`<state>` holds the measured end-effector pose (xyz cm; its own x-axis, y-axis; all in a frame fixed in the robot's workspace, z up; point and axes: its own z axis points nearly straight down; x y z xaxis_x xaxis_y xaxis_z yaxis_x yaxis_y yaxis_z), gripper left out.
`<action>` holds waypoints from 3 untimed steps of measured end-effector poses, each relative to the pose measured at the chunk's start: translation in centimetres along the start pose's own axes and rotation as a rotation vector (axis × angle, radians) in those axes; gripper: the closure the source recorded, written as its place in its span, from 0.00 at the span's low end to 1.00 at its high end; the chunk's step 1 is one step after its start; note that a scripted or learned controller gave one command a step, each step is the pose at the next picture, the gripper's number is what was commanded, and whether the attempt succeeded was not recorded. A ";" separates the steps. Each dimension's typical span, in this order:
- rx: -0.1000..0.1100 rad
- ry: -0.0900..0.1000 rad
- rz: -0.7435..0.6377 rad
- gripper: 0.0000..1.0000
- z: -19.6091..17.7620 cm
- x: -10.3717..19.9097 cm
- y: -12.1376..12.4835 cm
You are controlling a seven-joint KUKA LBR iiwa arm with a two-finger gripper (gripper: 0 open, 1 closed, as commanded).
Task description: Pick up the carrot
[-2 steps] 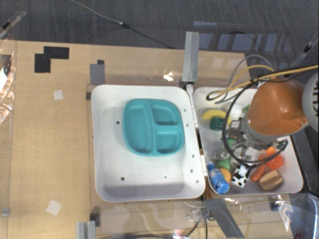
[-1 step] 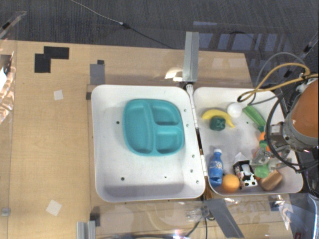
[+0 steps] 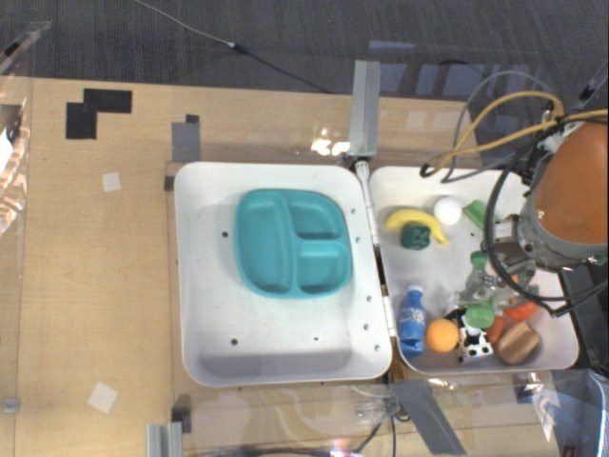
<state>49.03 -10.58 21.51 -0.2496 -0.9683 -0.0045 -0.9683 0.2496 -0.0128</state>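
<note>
Two white bins side by side on the desk (image 3: 95, 284): left bin (image 3: 205, 341) holding a teal divided plate (image 3: 290, 241), right bin (image 3: 404, 193) crowded with small items. Carrot (image 3: 522, 309) lying in the right bin's near right corner, a short orange-red stub showing, partly hidden under the arm (image 3: 571, 188) and pressed against a brown rounded piece (image 3: 519, 343) just below it. Close by: green piece (image 3: 480, 313), black-and-white block (image 3: 476, 343), orange ball (image 3: 442, 336), blue bottle (image 3: 411, 319). Farther back, well apart: banana (image 3: 416, 220) with a dark green item (image 3: 415, 237) on it, and a white ball (image 3: 447, 211).

Gripper (image 3: 487, 288) low over the cluster, just left of the carrot. State of the jaws: cannot tell, masked by wrist hardware and clutter. Nothing visibly held.

Probably a toy carrot: light, stiff, smooth plastic, likely slippery and prone to rolling or squirting out of a shallow pinch. Tapered, so best taken across the thicker middle, jaws square to its long axis, not at the thin tip. Tight neighbours and the bin wall leaving little room; risk of nudging the brown piece or catching the green one instead.
</note>
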 end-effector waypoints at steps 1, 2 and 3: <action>-0.004 0.001 0.005 0.00 0.2 0.2 0.1; -0.015 0.003 0.165 0.00 11.1 3.5 -0.3; 0.004 0.001 0.502 0.00 12.4 6.8 -1.8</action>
